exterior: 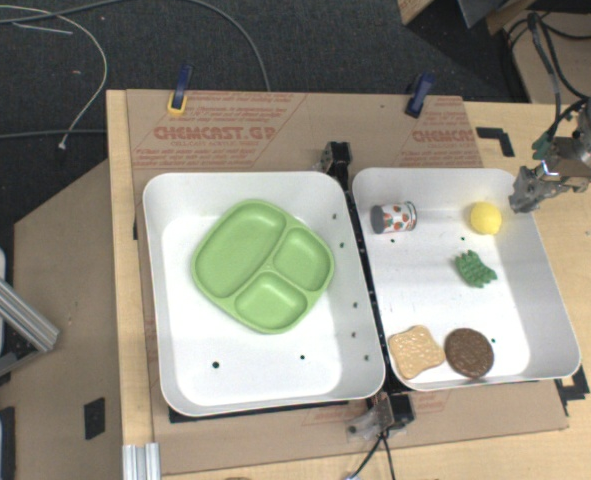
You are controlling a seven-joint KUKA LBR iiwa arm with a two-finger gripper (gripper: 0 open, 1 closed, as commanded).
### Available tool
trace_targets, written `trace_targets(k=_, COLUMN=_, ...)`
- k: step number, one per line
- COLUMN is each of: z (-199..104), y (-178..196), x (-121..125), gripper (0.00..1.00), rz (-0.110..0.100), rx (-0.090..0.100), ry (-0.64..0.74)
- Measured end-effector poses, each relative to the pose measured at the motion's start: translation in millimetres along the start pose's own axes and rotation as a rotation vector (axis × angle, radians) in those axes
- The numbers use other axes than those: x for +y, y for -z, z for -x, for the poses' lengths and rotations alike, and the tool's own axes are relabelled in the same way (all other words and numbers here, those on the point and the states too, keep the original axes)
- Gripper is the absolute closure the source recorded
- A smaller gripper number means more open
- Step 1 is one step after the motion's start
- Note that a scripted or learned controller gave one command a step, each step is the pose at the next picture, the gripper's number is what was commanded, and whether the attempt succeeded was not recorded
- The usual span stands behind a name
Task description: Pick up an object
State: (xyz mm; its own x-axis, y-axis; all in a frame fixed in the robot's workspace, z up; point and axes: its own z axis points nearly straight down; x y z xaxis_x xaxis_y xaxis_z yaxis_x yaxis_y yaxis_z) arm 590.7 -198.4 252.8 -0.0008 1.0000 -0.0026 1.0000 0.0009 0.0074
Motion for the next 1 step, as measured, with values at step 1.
trace_targets(k=1, z=0.4, y=47.2, x=1.6, gripper=1.0, rz=0.0, rx=0.0, ry=0.001)
